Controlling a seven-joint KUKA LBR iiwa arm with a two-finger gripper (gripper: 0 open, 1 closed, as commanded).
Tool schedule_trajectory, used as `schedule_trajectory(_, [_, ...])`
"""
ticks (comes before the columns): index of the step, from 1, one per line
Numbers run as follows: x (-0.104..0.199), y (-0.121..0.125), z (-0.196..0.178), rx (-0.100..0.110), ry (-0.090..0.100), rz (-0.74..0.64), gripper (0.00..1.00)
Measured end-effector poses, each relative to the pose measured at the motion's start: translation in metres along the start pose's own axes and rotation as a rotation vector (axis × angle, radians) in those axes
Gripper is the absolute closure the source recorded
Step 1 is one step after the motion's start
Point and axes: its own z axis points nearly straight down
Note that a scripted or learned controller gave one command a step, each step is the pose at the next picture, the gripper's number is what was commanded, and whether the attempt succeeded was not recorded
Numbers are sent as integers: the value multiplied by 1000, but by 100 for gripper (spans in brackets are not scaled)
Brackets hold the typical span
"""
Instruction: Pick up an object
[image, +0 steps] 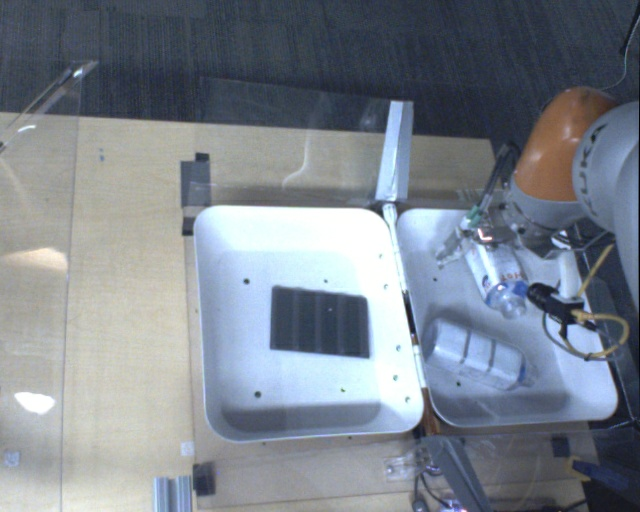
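Arm over the right bin (600, 400), gripper (478, 237) low near its far edge.

The gripper sits just inside the right bin's far-left part, close to the divider between the bins; whether it is open or closed cannot be told. A small clear bottle (498, 280) lies just beside it, blue cap toward the near side. A larger bottle (478, 355) lies on its side nearer the front wall. The left bin (225, 330) holds a dark ribbed pad (320, 321) at its centre, with bare floor all round.
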Motion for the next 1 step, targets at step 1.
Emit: schedule_trajectory(1, [100, 45, -56, 6, 1, -63, 100])
